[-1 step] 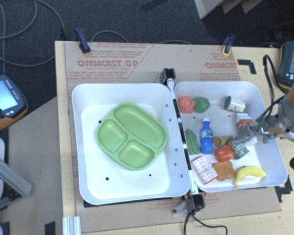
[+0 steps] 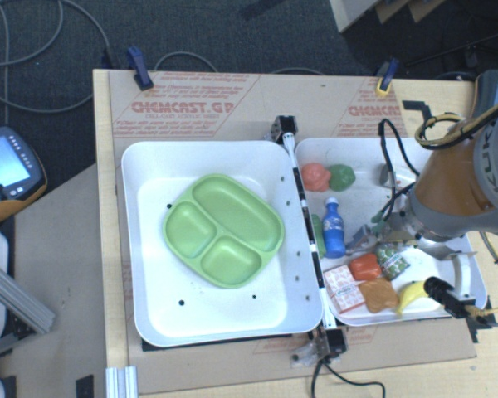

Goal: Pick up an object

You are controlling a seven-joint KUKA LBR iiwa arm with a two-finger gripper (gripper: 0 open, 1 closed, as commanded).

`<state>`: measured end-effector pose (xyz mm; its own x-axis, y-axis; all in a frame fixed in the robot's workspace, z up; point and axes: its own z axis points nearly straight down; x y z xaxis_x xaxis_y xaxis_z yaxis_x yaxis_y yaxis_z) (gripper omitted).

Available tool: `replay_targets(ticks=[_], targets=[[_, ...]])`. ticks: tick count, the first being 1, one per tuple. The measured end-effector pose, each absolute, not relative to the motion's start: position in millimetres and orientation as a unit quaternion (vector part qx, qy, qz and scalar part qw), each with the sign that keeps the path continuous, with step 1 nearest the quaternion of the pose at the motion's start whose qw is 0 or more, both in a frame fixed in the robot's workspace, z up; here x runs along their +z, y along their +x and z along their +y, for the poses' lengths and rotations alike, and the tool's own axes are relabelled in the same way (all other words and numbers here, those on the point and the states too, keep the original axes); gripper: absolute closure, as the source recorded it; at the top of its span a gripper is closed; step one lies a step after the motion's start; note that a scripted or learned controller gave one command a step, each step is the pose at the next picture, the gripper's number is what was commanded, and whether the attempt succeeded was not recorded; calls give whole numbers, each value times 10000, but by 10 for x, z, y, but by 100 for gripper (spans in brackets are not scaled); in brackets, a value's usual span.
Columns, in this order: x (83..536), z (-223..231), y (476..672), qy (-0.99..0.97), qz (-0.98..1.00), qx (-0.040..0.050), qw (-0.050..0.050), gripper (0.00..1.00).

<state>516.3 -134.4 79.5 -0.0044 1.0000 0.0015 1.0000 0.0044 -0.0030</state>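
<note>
The right bin (image 2: 353, 149) holds a blue bottle (image 2: 333, 227) with a white cap, a pink-red ball (image 2: 316, 177), a green ball (image 2: 343, 175), a red block (image 2: 365, 267), a red-and-white printed packet (image 2: 343, 286), a brown piece (image 2: 380, 295) and a yellow banana-shaped toy (image 2: 412, 295). My gripper (image 2: 380, 237) reaches down into this bin from the right, just right of the blue bottle and above the red block. The arm's wrist hides most of it.
The left bin (image 2: 149, 305) holds a green three-compartment tray (image 2: 223, 230). A black clip (image 2: 284, 127) sits at the far end of the wall between the bins. Blue clamps (image 2: 138, 66) hold the cardboard base at the back. Cables loop over the arm.
</note>
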Motion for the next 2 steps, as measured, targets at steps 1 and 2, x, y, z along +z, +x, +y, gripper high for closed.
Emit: replay_targets(ticks=[1, 2], targets=[[867, -1130, 6732, -7039, -7103, -48, -61, 0], [961, -1164, 6677, -7059, -7083, -8, -30, 100]])
